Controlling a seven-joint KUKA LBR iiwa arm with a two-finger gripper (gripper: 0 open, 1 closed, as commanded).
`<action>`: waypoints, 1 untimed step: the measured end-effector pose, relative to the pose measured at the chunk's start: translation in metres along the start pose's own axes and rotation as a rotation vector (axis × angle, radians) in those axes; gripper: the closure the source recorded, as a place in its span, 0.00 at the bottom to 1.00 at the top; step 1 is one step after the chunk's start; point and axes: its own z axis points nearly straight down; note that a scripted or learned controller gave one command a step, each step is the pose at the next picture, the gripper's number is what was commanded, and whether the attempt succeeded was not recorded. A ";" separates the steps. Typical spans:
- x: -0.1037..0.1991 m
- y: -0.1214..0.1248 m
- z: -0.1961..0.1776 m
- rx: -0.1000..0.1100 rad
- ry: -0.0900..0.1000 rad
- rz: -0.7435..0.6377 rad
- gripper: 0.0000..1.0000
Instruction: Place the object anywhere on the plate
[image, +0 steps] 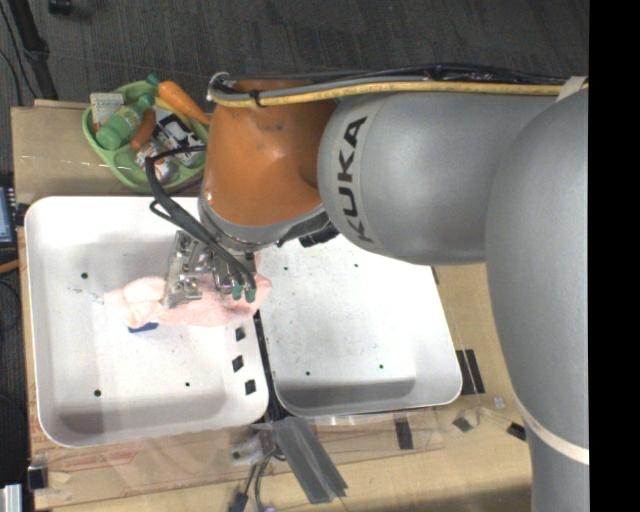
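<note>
Wooden worktop (60, 135) carrying two shallow white bins. Near left bin (60, 400): pale pink, translucent plate (215, 312), flat, smooth. Directly above its far edge, the metal claw (205, 275); whether open or closed cannot be told. Far left: green bowl (105, 150) of mixed objects.

"KUKA" on the grey arm (420, 180)

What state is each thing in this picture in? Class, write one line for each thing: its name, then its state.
Gripper: low over the left bin's right side, above the plate.
Pink plate: lying flat in the left bin, partly hidden by the gripper.
Blue object: lying at the plate's near edge.
Left bin: holds the plate.
Green bowl: behind the bins, full of small items.
</note>
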 end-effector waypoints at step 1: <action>0.000 0.000 0.000 0.000 0.000 0.000 0.00</action>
